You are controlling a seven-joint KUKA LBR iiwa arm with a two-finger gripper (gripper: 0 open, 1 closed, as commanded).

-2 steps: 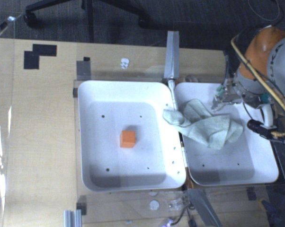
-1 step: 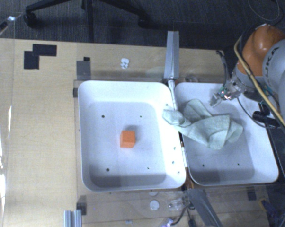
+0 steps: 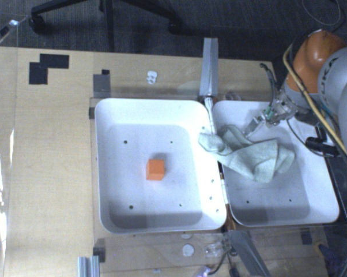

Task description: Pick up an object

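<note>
Over the right bin: gripper at the cloth

Above the right bin [image 3: 323,212], the gripper [image 3: 264,120] hangs near the cloth [image 3: 254,157]; I cannot tell its jaw state. Cloth drapes over the divider. An orange cube [image 3: 155,169] sits in the left bin [image 3: 113,154].

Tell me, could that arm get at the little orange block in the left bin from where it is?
Probably yes. The orange block sits alone on the left bin's floor, open from above. The gripper is over the right bin beside the grey cloth, so it must cross the rim between them.
</note>
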